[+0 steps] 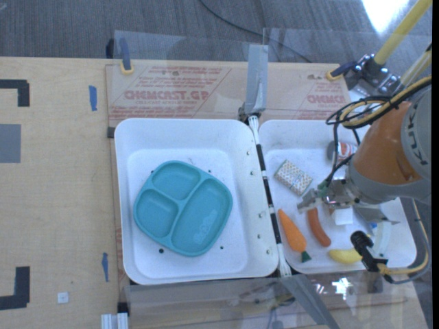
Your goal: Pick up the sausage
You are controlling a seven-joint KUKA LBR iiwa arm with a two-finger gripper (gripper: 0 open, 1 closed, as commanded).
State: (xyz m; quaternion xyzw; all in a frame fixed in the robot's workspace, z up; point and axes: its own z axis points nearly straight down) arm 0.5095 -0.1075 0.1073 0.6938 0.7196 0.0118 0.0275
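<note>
The sausage (318,227) is a short reddish-orange link lying in the right bin (309,139), near its front. It lies between an orange carrot (293,232) on its left and a yellow banana (344,256) at its lower right. My gripper (317,201) hangs just above the sausage's far end. It is open, with nothing between its fingers. The arm's orange band covers the right side of the bin.
A patterned beige block (293,176) lies in the right bin behind the gripper, and a small red and white item (346,148) sits partly hidden by the arm. The left bin (130,142) holds a teal divided plate (183,207).
</note>
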